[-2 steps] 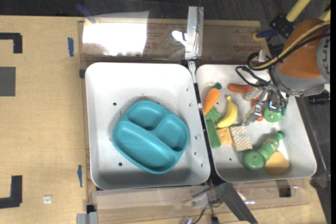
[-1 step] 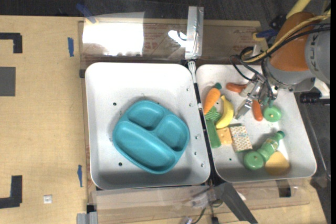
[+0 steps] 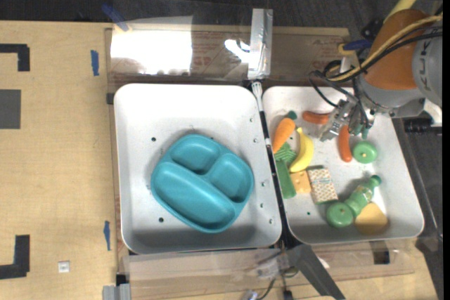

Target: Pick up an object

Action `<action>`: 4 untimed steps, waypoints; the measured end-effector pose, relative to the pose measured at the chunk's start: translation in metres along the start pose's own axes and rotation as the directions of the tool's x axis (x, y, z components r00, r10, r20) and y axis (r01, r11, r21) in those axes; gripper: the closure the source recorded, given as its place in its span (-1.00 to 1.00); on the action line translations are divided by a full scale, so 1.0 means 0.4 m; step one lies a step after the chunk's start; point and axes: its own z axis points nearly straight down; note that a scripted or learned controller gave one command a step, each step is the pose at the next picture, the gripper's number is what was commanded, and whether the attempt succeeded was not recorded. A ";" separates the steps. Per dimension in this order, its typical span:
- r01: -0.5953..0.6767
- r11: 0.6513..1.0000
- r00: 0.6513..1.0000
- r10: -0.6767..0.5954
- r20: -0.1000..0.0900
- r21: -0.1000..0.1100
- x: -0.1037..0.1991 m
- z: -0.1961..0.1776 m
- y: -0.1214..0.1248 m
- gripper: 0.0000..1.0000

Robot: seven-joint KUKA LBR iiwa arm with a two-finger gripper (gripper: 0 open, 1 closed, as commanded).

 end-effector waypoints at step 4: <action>-0.114 0.993 0.993 0.114 -0.007 -0.001 0.067 -0.467 0.167 1.00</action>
